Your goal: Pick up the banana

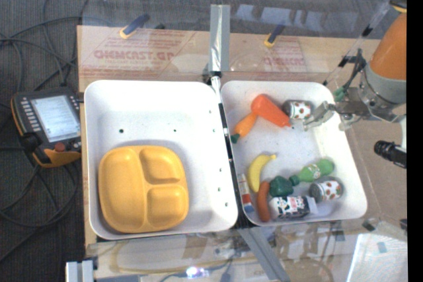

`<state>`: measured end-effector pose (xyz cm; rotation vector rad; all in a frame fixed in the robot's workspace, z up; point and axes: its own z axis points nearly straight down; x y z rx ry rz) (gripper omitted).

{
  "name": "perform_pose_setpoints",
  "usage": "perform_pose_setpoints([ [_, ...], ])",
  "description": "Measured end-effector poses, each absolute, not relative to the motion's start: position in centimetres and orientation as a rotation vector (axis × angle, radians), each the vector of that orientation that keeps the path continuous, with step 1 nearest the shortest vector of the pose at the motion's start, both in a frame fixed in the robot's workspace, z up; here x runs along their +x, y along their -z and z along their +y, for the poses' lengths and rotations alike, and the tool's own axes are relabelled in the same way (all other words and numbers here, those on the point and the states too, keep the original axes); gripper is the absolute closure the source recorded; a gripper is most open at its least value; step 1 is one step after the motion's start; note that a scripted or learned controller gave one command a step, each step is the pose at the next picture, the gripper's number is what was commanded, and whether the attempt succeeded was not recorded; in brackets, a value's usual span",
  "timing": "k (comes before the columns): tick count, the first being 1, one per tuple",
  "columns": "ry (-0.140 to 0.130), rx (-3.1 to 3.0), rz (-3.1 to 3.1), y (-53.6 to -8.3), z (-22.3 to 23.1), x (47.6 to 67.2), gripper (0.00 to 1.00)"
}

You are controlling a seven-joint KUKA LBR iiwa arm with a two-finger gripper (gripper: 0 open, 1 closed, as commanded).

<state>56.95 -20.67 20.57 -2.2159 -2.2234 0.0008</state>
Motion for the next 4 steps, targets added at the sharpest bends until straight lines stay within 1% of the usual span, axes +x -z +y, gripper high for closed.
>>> perform_pose_setpoints([
  [1,-0.002,-2.14,-2.297,-14.8,-11.9,57.0,0.0],
  [2,0.01,-2.299,-2.157,-9.0,-10.2,54.5,0.0],
  [3,0.017,-2.301,-2.157,-10.1,-10.2,54.7,1.0],
  [4,0.016,-2.301,-2.157,-10.1,-10.2,54.7,0.0],
])
